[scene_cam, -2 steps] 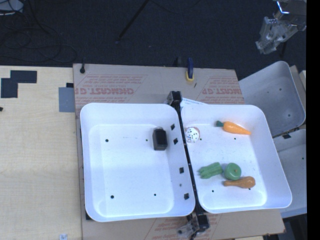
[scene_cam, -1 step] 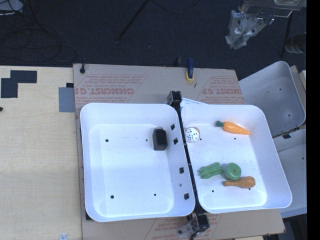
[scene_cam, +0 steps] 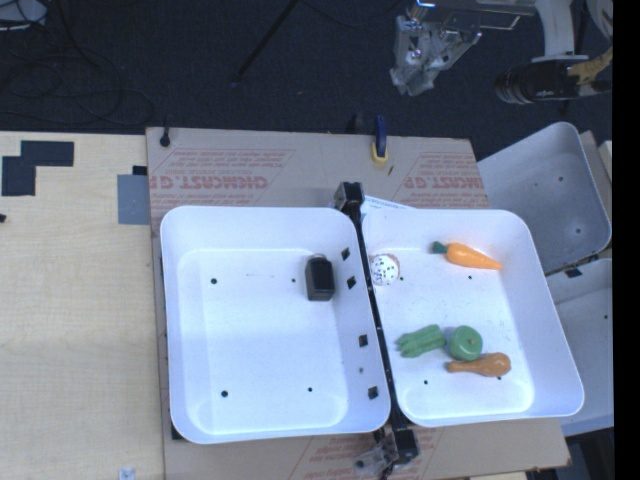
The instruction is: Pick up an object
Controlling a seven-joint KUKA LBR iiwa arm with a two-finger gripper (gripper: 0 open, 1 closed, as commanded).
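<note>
**Pick not started: gripper parked high, all objects in bins**

Status from the overhead view:

- Two-finger metal gripper [scene_cam: 418,58] sits up at the top of frame, over the dark floor beyond the bench, well apart from both bins. Nothing visible between its fingers. How far they're spread: cannot tell, too small and cluttered at this angle.
- Left shallow white bin [scene_cam: 190,368]: one small black block [scene_cam: 319,277], near the right wall, upper half.
- Right shallow white bin [scene_cam: 545,298]: orange toy carrot with green top [scene_cam: 468,256] in the upper part; small white speckled ball [scene_cam: 384,267] hard against the divider wall; lower down a cluster: green lumpy vegetable-shaped toy [scene_cam: 421,341], round green toy [scene_cam: 465,343], and tan-orange gourd-shaped toy [scene_cam: 482,365]. The round green one looks to be touching the gourd, the lumpy one is just beside it.

Progress, my read: zero. No approach, no descent, no grasp. Everything is left: choose target, move over bin, drop, close, lift.

Easiest candidates are probably the carrot or the black block, both isolated. The cluster risks nudging neighbours; the ball at the wall leaves poor finger clearance.
</note>
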